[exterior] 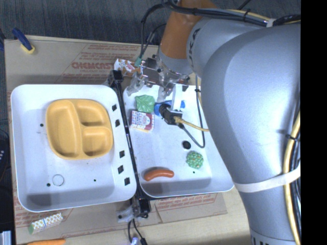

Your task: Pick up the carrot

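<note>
Lying flat, smooth orange carrot [158,174], tapered

Both white bins [30,152] look like smooth, faintly glossy plastic, resting on matt printed cardboard [76,60]. The yellow divided tray [79,128] inside the left bin is smooth plastic; the arm [245,86] has a satin grey shell.

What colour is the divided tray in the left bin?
Yellow, a plain mustard shade; the tray shows clearly in the camera view.
</note>
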Robot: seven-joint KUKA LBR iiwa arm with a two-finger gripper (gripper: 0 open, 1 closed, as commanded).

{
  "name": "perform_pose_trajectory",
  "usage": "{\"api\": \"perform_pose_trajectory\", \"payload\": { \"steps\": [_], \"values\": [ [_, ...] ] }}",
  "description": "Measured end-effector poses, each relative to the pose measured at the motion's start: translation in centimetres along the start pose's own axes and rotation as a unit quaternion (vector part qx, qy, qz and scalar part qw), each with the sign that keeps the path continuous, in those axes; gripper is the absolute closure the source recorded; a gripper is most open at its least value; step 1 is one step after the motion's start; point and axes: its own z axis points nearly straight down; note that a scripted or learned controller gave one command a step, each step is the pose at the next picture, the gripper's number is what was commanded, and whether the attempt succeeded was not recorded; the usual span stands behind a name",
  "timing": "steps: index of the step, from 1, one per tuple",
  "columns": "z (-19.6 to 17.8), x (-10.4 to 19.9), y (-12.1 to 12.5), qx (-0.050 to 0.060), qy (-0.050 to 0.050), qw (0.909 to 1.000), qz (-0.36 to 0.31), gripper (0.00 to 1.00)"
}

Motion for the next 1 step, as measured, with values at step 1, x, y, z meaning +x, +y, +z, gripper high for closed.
{"api": "perform_pose_trajectory", "payload": {
  "steps": [1],
  "values": [
    [-0.01,-0.82,0.21,0.001,0.001,0.9998,-0.019,0.00]
  ]
}}
